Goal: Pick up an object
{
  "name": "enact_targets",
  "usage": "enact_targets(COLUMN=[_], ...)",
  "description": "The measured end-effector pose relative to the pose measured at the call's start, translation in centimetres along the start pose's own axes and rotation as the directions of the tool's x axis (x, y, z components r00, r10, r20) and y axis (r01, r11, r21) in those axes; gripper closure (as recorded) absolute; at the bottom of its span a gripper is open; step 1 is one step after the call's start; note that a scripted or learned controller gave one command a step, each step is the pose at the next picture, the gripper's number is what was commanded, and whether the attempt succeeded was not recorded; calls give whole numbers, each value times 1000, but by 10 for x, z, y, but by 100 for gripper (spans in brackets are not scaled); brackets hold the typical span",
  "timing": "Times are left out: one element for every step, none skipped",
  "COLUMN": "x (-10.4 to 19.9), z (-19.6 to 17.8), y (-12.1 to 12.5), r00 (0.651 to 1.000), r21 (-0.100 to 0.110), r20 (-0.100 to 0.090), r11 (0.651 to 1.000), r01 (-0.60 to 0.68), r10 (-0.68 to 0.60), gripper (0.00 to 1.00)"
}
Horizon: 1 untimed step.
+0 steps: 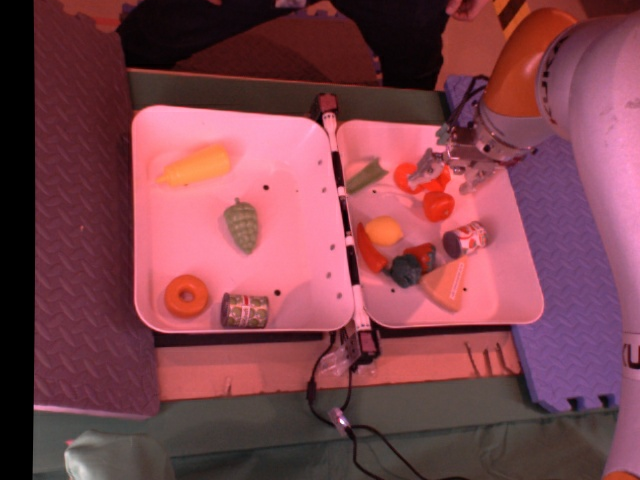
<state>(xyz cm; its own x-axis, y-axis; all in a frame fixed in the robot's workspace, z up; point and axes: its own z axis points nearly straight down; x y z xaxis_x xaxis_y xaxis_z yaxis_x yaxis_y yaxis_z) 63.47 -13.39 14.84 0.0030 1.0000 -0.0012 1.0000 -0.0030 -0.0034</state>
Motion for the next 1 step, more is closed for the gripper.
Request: enact_targets(x=[2], z=[44], y=[11], r00=[1000], r21=[-7], r20=[2], r11=[1000], r01=[1], r10=[-1], gripper=[0])
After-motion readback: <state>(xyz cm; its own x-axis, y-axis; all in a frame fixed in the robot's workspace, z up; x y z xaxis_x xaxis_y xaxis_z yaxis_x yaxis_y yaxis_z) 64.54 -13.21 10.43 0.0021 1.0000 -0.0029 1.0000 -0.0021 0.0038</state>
